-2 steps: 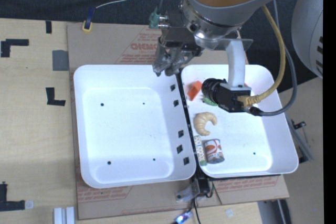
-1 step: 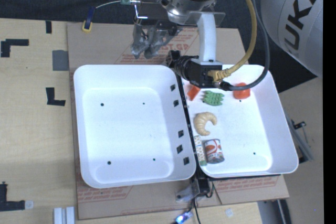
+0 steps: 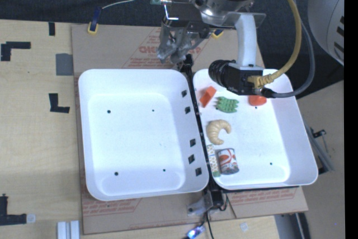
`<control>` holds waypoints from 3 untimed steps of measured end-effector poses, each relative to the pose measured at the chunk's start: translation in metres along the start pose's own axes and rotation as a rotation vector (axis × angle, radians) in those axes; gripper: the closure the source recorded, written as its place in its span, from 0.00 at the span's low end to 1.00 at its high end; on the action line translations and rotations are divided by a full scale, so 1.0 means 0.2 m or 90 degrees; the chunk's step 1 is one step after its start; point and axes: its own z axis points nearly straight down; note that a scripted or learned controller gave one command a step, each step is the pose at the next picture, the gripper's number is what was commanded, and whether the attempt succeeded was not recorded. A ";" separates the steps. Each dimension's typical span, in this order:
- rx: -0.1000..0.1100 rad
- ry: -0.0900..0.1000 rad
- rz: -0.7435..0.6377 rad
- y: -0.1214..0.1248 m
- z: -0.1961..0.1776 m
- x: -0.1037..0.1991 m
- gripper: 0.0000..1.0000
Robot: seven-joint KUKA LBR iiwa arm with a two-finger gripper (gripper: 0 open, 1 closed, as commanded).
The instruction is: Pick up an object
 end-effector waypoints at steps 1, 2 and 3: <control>0.001 -0.001 -0.001 0.00 -0.04 0.01 1.00; 0.002 -0.001 -0.002 0.00 -0.09 0.01 1.00; 0.003 -0.002 -0.003 0.00 -0.14 0.01 1.00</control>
